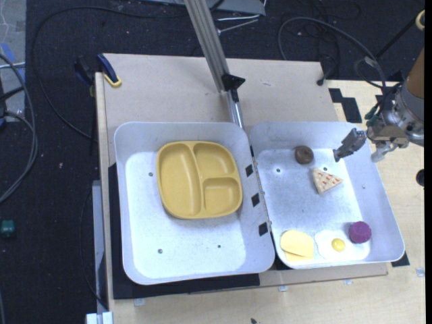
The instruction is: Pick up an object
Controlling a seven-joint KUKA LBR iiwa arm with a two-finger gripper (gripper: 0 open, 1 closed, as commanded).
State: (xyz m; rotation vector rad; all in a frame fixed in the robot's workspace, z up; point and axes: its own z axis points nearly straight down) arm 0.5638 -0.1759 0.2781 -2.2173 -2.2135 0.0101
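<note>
We see a triangular pizza-slice toy [327,181] lying in the right white bin [283,181], near a brown round toy [304,155]. The two-finger gripper [362,146] hovers at the bin's far right corner, fingers spread and holding nothing. The arm is cut off at the edge; black cables [47,113] trail over dark floor around the wooden bench [169,90].

1. Two white bins sit side by side on the bench — the left bin [135,248] holds a yellow divided tray [200,179].
2. The right bin [385,201] holds a brown round piece [304,154], a pizza-slice toy [326,181], a purple ball [360,231], a fried-egg toy [335,244] and a yellow piece [297,243].
3. At the frame's right edge, the gripper [361,146] hangs over the right bin's upper right — nothing between its spread fingers.
</note>
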